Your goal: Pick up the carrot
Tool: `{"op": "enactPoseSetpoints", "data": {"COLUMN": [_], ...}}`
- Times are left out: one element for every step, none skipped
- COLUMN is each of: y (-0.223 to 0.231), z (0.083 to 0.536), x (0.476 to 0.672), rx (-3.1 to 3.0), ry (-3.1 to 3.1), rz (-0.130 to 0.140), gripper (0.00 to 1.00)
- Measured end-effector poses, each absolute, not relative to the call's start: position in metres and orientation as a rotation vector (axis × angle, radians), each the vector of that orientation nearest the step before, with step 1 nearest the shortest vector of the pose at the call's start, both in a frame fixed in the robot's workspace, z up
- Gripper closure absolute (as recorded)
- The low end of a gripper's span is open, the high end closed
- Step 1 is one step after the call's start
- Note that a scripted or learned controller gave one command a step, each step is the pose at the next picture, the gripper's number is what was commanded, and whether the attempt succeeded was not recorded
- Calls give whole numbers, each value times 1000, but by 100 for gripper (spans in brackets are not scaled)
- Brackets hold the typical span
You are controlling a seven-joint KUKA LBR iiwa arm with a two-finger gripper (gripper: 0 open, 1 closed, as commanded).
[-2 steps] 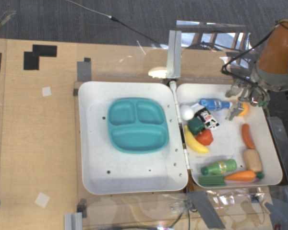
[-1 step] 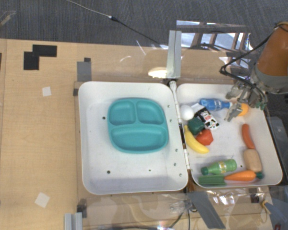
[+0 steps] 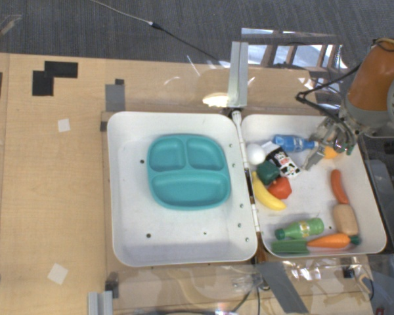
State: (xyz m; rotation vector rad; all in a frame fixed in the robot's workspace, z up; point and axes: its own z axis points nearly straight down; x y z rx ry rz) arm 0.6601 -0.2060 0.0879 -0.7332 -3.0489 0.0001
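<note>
The gripper (image 3: 329, 144) hangs over the far part of the right bin (image 3: 374, 205), near a blue bottle (image 3: 290, 142); whether it is spread or pressed together cannot be told. The carrot (image 3: 329, 241) lies flat along that bin's near edge, beside a green bottle (image 3: 301, 229). It is probably light, rigid, smooth plastic; grip across its thick middle.

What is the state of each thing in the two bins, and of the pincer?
carrot: lying flat at the near edge of the right bin, not gripped
green bottle: on its side, beside the carrot
blue bottle: on its side
banana: lying flat
red sausage: lying flat
teal tray: right way up in the left bin
pincer: above the right bin's far side
</note>
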Motion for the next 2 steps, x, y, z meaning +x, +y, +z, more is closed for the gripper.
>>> {"op": "enactPoseSetpoints", "data": {"y": [-204, -185], "z": [88, 88], "x": [617, 606], "rx": [-947, -1305], "ry": [-3006, -2868], "rz": [-2, -4], "gripper": [0, 0]}}
